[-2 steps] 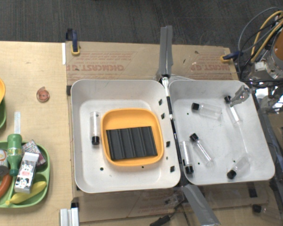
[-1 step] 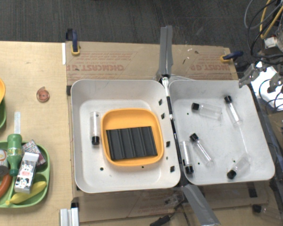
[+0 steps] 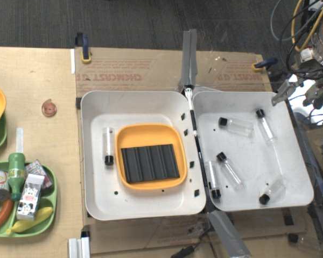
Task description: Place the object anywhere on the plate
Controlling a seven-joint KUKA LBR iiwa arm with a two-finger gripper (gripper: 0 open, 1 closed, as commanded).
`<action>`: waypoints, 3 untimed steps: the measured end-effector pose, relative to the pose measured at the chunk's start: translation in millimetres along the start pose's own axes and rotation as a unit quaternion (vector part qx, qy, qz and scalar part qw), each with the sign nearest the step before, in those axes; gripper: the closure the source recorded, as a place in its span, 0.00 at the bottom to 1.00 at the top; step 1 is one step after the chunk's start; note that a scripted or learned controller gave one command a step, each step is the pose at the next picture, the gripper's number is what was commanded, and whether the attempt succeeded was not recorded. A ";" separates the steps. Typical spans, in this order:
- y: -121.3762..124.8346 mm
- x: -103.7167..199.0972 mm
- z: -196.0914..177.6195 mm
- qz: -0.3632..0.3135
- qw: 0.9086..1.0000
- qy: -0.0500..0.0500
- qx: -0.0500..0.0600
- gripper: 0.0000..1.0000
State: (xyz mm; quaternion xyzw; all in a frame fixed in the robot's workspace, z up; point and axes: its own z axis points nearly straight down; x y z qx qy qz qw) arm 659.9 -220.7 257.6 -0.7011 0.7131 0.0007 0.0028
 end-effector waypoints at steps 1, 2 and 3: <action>0.1 -0.1 4.7 -0.097 0.995 0.000 0.000 0.00; 0.3 -4.3 8.7 -0.165 0.986 0.000 0.000 0.00; 0.6 -16.1 -8.4 -0.215 0.977 0.000 0.000 0.00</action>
